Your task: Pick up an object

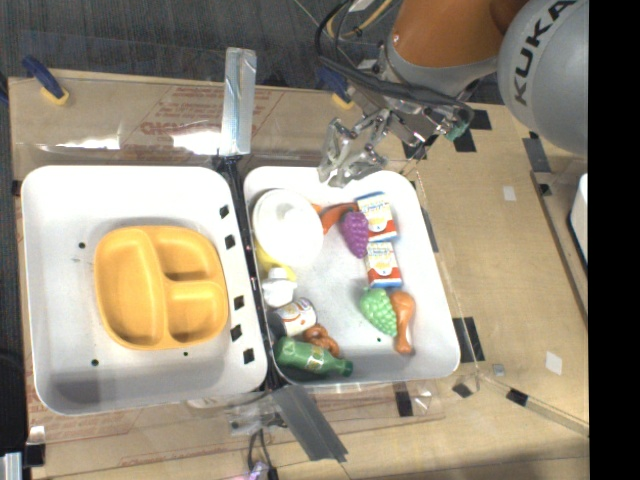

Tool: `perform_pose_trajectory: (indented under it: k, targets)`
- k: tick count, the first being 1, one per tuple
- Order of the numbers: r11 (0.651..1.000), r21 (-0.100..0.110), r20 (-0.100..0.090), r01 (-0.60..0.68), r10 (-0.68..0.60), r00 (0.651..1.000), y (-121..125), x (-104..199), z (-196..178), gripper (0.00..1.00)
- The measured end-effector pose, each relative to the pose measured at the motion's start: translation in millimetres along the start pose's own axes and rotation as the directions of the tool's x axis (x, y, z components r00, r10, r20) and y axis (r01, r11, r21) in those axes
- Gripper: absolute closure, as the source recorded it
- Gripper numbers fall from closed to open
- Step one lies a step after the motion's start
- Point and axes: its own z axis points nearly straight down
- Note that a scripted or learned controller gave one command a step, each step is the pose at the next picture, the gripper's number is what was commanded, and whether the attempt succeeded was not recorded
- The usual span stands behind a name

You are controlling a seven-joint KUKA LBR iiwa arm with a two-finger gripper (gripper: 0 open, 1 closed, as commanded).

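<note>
My gripper (345,158) hangs over the far rim of the right bin (432,268), its metal fingers (333,156) spread apart with nothing between them. Just below it in the bin lie a white bowl (287,220), a purple grape bunch (355,232) and two small milk cartons (376,215) (383,263). Nearer the front are green grapes (377,310), a chicken drumstick (402,318), a green bottle (312,358) and a small white figure (292,315).
The left bin (50,228) holds a yellow divided plate (160,288). A silver tape strip (239,103) stands behind the divide between the bins. The arm and its cables (400,38) crowd the upper right.
</note>
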Motion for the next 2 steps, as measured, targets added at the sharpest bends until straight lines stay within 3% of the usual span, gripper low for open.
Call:
perform_pose_trajectory:
  k: [1,2]
  targets:
    - [0.992,0.005,0.002,0.128,-0.128,0.992,-32,27,-16,1.00]
    - [0.939,-0.001,-0.001,0.345,-0.345,0.939,-42,50,13,1.00]
